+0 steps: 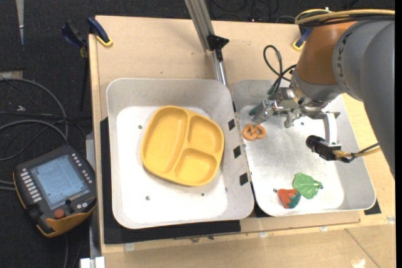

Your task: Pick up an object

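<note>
Reaching in from the right, the grey arm [370, 53] with its orange band bends down over the right-hand white bin [352, 198], one of two shallow bins sitting side by side on the wooden bench [157, 47]. The left bin [125, 198] carries a yellow divided plate [183, 145] with three compartments, lying near its middle and turned at a slight angle. At the end of the arm the gripper [269, 108] hangs low over the upper left part of the right bin, close to the wall shared with the left bin; whether its fingers are spread or closed I cannot tell from this angle, and nothing can be seen held between them. Just below and left of the gripper lies a small orange pretzel-shaped toy [254, 132] on the bin floor, near the gripper but apart from it as far as the view shows. Near the bin's lower edge a green leaf-like toy [307, 186] lies touching a smaller red and orange piece [289, 198] at its lower left. Off the bench, on the dark floor at the left, rests a teach pendant [55, 188] with a lit screen.
</note>
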### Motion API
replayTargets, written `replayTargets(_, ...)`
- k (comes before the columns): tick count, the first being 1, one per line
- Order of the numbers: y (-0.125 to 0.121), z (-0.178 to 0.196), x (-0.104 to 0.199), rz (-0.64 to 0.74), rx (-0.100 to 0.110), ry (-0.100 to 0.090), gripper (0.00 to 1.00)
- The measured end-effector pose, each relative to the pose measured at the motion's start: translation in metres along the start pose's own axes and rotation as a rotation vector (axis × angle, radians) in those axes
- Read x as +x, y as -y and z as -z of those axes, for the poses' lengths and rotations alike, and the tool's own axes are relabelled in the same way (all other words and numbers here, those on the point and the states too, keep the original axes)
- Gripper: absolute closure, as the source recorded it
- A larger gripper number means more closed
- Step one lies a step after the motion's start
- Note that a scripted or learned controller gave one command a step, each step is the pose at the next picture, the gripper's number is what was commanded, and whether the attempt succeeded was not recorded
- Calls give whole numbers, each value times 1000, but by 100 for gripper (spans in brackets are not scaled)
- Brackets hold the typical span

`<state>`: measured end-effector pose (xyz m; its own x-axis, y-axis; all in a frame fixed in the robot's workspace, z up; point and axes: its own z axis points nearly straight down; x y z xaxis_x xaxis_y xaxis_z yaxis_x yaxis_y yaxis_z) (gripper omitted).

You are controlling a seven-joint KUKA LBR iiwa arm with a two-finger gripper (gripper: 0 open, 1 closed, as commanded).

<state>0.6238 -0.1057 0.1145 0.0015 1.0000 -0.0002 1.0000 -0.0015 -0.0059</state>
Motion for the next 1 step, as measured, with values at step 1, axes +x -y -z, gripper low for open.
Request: replayTargets(1,-2,14,0,1,-7,0,100)
